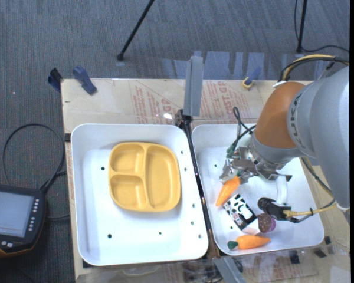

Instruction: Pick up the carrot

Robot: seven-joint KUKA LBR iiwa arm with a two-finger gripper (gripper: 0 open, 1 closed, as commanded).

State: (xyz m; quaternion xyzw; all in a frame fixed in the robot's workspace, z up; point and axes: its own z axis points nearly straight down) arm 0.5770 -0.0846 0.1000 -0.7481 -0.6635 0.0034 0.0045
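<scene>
Two white bins sit side by side on the bench [124, 102]. The left bin [85, 140] carries a yellow plate [144, 175] with three compartments, lying flat a little toward the back left of the bin floor.

The arm [307, 122] comes in over the right edge of the bench and bends down into the right bin [212, 140]. Its gripper [235, 173] hangs low over the middle of that bin, somewhat toward the left wall. Whether it is open or closed cannot be told from here, since the wrist covers it from above.

A carrot [227, 192] lies just below the gripper, on a slant. Its thick end points up toward the gripper and its thin tip points to the front left, near the wall the two bins share. The thick end seems to touch the gripper, though the contact itself is hidden.

A second carrot [252, 242] lies near the front edge of the right bin, almost parallel to that edge, with its green top toward the left. Between the two carrots rests a small black-and-white patterned packet [241, 210], just beside the first carrot's tip end. A dark purple round thing [266, 223] sits to the right of the packet, just above the second carrot.

A blue clamp [82, 80] grips the back left corner of the bench.
</scene>
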